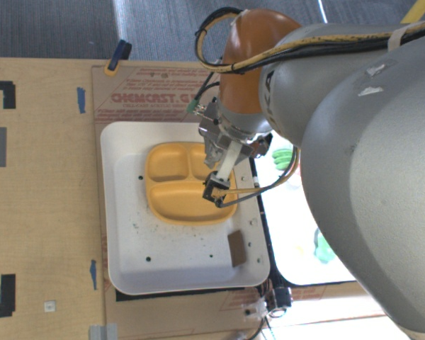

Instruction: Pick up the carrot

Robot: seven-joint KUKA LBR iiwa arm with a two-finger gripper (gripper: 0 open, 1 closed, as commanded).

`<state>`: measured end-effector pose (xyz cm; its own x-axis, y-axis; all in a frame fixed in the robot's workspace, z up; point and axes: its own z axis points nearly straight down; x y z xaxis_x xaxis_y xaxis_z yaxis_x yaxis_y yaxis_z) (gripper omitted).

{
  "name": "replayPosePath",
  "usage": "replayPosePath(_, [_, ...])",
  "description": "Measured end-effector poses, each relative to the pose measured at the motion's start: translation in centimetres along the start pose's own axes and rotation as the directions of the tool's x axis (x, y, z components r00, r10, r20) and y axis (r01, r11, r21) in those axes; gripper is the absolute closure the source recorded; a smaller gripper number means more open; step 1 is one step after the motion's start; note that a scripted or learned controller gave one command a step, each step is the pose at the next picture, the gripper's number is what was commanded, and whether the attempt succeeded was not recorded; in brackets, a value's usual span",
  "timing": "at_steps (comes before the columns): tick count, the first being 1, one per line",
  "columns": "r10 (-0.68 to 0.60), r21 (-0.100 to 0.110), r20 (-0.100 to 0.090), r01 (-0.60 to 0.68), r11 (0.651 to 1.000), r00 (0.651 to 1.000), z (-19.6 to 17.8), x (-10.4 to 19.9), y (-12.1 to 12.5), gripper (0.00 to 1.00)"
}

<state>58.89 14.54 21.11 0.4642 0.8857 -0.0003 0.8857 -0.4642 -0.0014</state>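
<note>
the tool [217, 149] is held over the yellow plate [173, 204] at its 2 o'clock; its state cannot be told. bare bin [127, 246] floor is seen toward 6 o'clock.

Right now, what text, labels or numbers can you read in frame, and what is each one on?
"CHEMCAST": red print on the brown cardboard sheet under the far edge of the left white bin. More red letters follow it, but they are blurred and cut off by the arm, so I can't read them.
Small white square on the bench, near left: too small to read.
Yellow divided plate: no marking visible.
</note>
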Motion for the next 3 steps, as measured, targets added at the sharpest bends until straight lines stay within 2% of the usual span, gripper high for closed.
replayPosePath(1, [0.370, -0.001, -0.002, -0.370, 0.929, 0.929, 11.5, 4.3, -6.9, 1.00])
replayPosePath(2, [0.374, -0.001, -0.001, -0.374, 0.927, 0.927, 4.5, -1.2, -2.1, 1.00])
replayPosePath(3, [0.465, 0.000, -0.001, -0.465, 0.885, 0.885, -5.0, -1.9, -2.1, 1.00])
